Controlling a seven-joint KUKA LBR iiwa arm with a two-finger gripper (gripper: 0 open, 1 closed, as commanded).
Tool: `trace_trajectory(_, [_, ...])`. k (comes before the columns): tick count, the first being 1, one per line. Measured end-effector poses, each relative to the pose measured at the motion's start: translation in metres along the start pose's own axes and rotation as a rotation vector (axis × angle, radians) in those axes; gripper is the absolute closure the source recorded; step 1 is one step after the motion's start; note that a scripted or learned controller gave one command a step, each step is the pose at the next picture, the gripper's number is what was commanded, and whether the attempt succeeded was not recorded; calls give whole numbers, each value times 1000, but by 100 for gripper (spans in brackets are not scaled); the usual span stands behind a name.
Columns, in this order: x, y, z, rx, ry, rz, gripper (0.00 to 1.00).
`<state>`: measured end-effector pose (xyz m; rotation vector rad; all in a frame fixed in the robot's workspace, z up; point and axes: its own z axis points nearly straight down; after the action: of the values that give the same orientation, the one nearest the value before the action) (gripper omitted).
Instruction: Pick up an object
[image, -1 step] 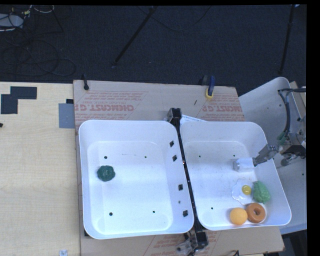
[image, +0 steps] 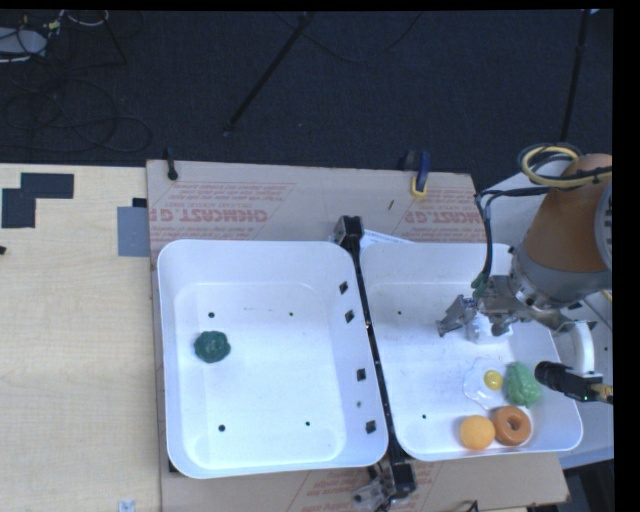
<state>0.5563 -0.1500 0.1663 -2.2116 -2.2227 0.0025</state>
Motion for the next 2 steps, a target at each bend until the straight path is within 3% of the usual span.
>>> trace_trajectory(1, [-3,-2,-14,1,-1,5,100])
trace_trajectory(2, [-4,-2,-13,1,-1,7,0])
